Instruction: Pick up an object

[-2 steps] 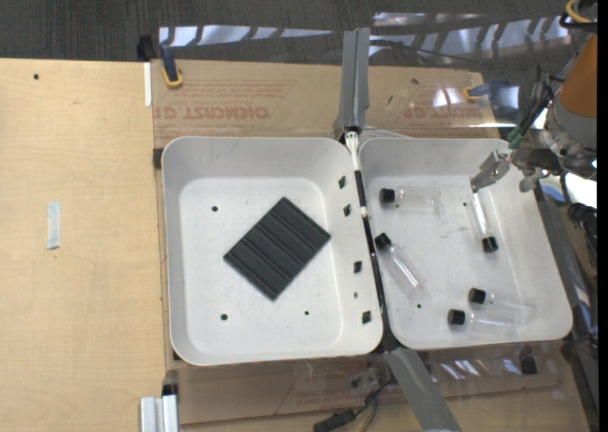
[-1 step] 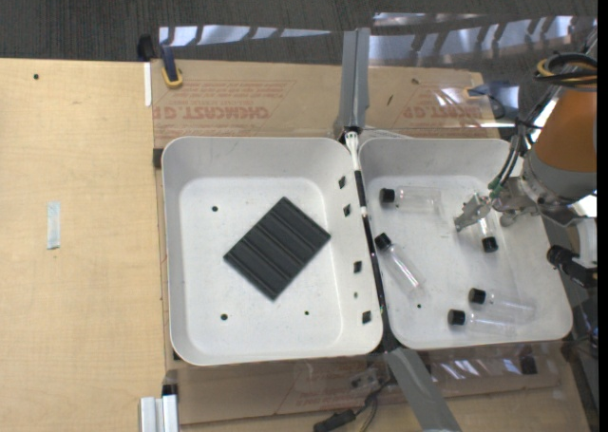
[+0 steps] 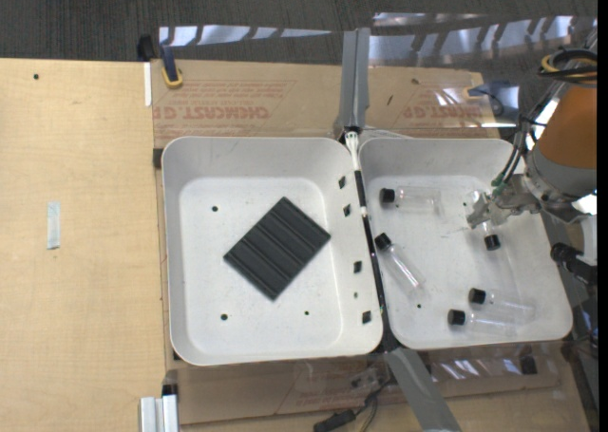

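Camera view showed the gripper [image 3: 482,212] at 3 o'clock over the right bin [image 3: 432,330], beside a clear vial [image 3: 408,197], probably the nearest target; jaws' state I cannot tell.

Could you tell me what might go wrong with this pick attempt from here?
1. The clear vials in the right bin are see-through against white, so the gripper may misjudge one and close on nothing.
2. A round vial could roll or slip away when touched.
3. The vial with the black cap lies just below the gripper near others, so a descent may nudge neighbours instead of grasping.
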`<act>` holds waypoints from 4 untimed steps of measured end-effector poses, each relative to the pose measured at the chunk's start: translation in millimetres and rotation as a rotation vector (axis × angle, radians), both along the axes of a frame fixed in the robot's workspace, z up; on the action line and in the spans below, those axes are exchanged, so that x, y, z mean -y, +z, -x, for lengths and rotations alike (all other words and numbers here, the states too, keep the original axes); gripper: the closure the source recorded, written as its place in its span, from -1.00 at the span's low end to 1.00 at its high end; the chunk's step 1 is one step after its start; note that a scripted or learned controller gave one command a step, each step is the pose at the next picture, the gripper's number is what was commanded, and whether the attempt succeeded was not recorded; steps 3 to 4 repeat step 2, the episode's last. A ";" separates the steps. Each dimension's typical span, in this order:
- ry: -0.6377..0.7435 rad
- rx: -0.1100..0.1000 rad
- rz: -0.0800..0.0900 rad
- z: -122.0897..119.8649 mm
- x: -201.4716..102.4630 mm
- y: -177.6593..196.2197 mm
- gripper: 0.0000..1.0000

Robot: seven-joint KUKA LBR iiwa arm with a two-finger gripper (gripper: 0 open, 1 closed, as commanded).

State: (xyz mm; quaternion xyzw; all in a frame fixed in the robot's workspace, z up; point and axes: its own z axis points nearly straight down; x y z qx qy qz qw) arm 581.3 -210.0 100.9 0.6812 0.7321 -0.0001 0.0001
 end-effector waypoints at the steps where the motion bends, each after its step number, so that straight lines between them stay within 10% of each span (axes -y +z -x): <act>1: -0.035 0.000 0.001 -31.8 -43.0 44.8 1.00; 2: -0.037 -0.001 0.001 -35.6 -101.1 112.7 1.00; 4: -0.037 -0.001 0.001 -35.6 -101.1 112.7 1.00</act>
